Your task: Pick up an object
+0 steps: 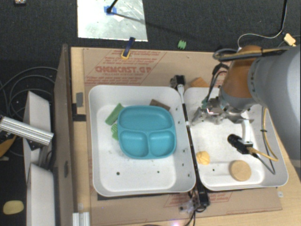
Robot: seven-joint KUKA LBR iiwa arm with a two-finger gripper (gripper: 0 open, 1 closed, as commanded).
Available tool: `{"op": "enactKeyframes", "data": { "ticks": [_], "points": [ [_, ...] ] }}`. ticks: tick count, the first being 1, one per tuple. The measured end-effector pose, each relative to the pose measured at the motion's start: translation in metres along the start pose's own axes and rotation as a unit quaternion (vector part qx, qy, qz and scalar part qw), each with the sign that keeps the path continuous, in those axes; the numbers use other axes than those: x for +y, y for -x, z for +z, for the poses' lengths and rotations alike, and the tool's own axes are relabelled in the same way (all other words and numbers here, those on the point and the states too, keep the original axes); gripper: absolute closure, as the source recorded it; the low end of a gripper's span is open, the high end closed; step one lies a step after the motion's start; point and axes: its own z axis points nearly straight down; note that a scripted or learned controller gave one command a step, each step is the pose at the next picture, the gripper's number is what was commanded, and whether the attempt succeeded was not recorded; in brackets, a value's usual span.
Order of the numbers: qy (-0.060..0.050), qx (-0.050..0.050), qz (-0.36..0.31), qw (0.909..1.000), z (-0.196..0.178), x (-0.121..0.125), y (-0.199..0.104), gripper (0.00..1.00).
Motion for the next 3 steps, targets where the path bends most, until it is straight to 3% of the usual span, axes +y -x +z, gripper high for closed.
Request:
{"op": "enactKeyframes", "data": {
  "ticks": [1, 2, 3],
  "points": [
    [0.006, -0.003, 0.001, 1.0, -0.047, 0.048, 0.041, 0.0],
    [-0.001, 0.0, 0.0, 1.0, 0.001, 0.009, 0.005, 0.0],
    [0.006, -0.002, 0.0, 1.0, -0.026, 0.056, 0.04, 0.0]
  ]
}}
